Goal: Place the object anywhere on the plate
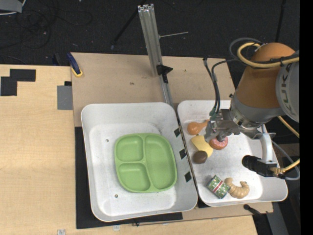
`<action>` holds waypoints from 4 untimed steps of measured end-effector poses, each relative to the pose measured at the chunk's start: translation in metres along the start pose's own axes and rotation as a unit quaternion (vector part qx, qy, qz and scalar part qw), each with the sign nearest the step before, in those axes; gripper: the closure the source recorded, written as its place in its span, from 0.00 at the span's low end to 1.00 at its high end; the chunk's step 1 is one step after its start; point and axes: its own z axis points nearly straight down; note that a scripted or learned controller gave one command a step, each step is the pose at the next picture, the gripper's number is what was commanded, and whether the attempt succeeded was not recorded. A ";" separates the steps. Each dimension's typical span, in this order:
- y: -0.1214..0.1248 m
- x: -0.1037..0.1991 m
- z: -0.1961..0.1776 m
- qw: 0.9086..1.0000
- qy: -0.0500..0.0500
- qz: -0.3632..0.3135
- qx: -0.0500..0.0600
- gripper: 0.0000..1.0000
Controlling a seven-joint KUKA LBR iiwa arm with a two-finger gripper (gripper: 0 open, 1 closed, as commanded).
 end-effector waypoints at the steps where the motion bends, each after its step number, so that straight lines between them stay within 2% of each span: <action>1: 0.004 0.058 -0.005 1.000 0.000 0.000 0.001 1.00; 2: 0.009 0.118 0.004 1.000 0.000 0.000 0.001 1.00; 3: 0.007 0.172 -0.004 1.000 0.000 0.000 0.001 1.00; 4: 0.007 0.169 -0.004 1.000 -0.002 0.001 0.001 0.00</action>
